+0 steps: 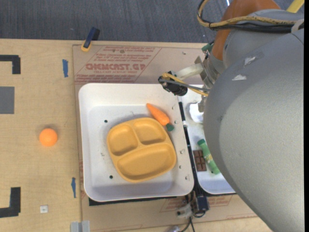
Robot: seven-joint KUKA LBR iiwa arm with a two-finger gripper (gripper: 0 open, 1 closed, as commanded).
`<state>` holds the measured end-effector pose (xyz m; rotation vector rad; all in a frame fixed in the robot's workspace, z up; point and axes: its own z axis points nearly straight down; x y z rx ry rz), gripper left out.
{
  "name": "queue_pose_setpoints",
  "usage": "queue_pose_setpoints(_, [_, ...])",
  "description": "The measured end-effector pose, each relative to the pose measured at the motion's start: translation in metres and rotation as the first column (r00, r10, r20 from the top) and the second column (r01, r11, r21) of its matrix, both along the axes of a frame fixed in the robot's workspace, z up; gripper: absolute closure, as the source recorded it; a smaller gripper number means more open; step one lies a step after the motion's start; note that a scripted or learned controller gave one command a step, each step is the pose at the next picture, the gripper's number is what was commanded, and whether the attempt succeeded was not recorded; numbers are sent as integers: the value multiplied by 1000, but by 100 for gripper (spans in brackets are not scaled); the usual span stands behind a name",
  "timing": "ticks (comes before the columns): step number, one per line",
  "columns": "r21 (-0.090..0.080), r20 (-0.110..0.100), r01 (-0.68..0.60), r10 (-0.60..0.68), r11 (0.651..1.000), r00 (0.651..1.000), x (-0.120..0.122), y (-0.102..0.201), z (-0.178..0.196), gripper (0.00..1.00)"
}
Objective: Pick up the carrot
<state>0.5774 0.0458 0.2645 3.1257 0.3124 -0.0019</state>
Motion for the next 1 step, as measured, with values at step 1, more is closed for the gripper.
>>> queue_pose_setpoints(1, [2,-4,-2,2,1000,1000,-24,-4,-39,100])
